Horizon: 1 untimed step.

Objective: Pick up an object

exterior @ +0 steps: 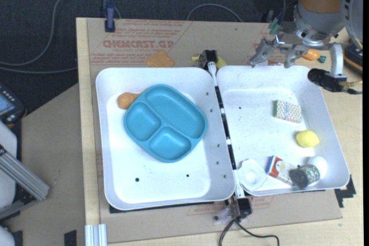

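My gripper [279,57] hangs above the far rim of the right bin [328,118], its fingers spread open with nothing between them. Below it in that bin lie a small patterned packet [287,111] and a yellow lemon-shaped piece [307,138]. Near the front edge sit a white cup [251,174], a red and white carton [277,167] and a dark can [304,176]. All of these sit well in front of the gripper, apart from it.
The left bin [115,170] holds a blue divided plate [165,122] with an orange piece [125,100] at its far left edge. An orange scrap [159,59] and a yellow and black clip [207,58] lie on the bench behind the bins. Cables run behind the bench.
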Available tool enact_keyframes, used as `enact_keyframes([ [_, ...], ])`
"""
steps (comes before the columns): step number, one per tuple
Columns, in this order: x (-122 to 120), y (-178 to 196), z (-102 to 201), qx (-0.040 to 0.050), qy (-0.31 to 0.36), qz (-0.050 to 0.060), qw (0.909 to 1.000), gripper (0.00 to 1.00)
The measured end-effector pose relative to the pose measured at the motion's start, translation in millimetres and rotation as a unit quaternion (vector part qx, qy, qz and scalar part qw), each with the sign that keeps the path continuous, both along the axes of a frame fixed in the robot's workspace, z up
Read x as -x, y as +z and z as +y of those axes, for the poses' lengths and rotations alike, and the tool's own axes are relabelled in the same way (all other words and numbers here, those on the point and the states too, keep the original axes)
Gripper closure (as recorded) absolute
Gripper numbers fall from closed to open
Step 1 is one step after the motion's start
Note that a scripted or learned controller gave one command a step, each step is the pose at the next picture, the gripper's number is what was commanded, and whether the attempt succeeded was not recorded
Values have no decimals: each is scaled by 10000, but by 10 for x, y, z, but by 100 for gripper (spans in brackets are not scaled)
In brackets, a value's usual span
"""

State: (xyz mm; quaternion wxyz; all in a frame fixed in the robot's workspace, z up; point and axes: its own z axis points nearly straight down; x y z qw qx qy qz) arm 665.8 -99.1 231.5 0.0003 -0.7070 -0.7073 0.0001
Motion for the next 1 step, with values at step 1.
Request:
enact_keyframes([
  [1,465,-700,-356,-5,-18,42,10000,0],
])
